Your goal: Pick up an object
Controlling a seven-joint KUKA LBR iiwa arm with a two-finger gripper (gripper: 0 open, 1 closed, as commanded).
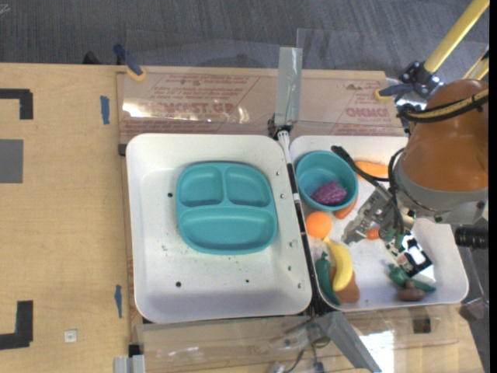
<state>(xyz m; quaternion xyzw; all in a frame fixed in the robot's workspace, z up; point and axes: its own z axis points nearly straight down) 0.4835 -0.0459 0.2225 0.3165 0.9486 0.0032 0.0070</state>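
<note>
fingers (pixel 363 228): low over right bin (pixel 450 282), spread cannot be told, nothing seen between them | banana (pixel 339 263): lies in right bin just below-left of fingers, apart from them, long axis near vertical in view, dark tip toward front edge | orange ball (pixel 318 224): left of fingers, beside teal bowl (pixel 314 169)

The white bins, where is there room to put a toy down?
Left bin: bare floor rings the teal plate, widest along the near edge. The plate's compartments are bare too. Right bin: crowded, with the teal bowl, orange ball, banana and gripper close together.
</note>
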